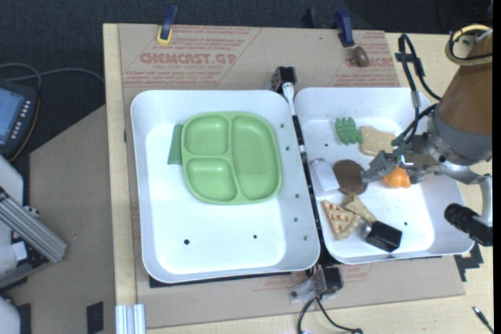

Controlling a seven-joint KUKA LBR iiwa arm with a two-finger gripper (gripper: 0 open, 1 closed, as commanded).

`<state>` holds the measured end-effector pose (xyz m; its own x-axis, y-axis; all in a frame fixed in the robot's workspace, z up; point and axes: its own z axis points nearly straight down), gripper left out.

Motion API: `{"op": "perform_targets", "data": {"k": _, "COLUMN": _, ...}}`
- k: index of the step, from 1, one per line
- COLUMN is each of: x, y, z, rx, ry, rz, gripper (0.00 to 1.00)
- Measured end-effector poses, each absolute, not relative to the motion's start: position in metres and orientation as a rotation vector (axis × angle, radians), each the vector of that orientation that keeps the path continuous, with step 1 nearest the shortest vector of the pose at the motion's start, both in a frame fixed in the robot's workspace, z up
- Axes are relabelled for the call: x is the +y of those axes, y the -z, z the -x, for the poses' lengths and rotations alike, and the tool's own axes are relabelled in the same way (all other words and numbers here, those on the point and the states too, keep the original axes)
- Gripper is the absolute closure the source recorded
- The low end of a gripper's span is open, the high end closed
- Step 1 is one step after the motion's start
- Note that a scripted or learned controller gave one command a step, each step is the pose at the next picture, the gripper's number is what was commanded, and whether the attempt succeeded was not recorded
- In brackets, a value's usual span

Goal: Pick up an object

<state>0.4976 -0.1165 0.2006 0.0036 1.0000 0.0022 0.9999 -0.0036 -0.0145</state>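
Dark carpet surrounds the tabletop (pixel 235 51), which carries two white bins side by side. The bin toward the left edge (pixel 156 168) holds a green divided tray (pixel 232 156). In the bin toward the right edge (pixel 415 238) I see a brown disc (pixel 348 175), a waffle piece (pixel 339 218), a black block (pixel 383 235), a green toy (pixel 345 129) and an orange piece (pixel 398 178). My end effector (pixel 389 165) hovers low between the disc and the orange piece; I cannot tell how it is set. Nothing looks lifted, so I judge the pick is yet to be made.
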Motion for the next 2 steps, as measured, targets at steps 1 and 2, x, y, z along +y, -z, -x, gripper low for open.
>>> {"op": "perform_targets", "data": {"k": 1, "x": -0.116, "y": -0.207, "z": -0.501, "rx": -2.221, "ry": 0.000, "rz": 2.221, "gripper": 0.00}}
{"op": "perform_targets", "data": {"k": 2, "x": -0.110, "y": -0.145, "z": -0.501, "rx": -2.216, "ry": -0.006, "rz": 2.216, "gripper": 0.00}}
